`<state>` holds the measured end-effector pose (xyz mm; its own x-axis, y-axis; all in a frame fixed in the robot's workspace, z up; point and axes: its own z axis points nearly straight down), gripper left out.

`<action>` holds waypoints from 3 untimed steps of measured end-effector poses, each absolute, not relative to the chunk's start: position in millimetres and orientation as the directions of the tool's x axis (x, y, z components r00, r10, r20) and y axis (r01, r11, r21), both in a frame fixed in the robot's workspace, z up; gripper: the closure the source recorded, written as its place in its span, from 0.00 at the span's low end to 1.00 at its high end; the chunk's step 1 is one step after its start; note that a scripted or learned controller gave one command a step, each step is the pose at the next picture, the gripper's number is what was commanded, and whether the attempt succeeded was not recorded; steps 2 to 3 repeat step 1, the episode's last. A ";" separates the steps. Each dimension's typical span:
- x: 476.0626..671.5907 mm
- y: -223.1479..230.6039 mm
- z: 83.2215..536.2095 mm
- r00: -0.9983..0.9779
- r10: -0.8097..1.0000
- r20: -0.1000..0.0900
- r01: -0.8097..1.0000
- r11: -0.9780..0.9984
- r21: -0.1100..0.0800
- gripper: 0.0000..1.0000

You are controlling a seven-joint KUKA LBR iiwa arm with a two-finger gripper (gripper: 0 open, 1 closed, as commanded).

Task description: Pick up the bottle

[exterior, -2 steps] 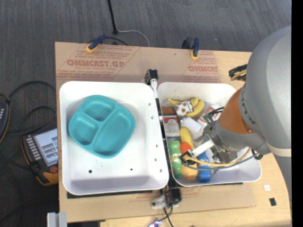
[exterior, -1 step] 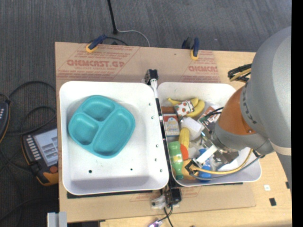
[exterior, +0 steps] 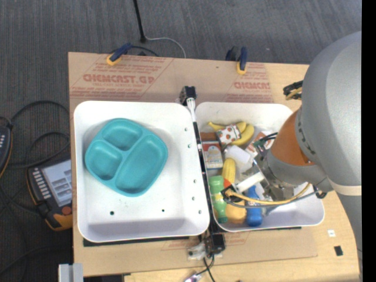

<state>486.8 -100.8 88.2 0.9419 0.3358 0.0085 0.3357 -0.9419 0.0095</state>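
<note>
The end effector sits low in the right bin, at the frame's lower right, among cluttered toys; whether it grips anything cannot be told. Which item is the bottle is unclear. A teal divided plate lies in the left bin.

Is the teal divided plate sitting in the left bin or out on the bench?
In. The teal plate lies flat inside the left bin, with the white floor showing round it.
</note>
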 end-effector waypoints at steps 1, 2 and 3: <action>486.8 -100.8 88.2 0.976 0.218 0.009 0.218 -0.976 0.009 0.00; 486.8 -100.8 88.2 0.976 0.218 0.009 0.218 -0.976 0.009 0.00; 486.8 -100.8 88.2 0.976 0.218 0.009 0.218 -0.976 0.009 0.00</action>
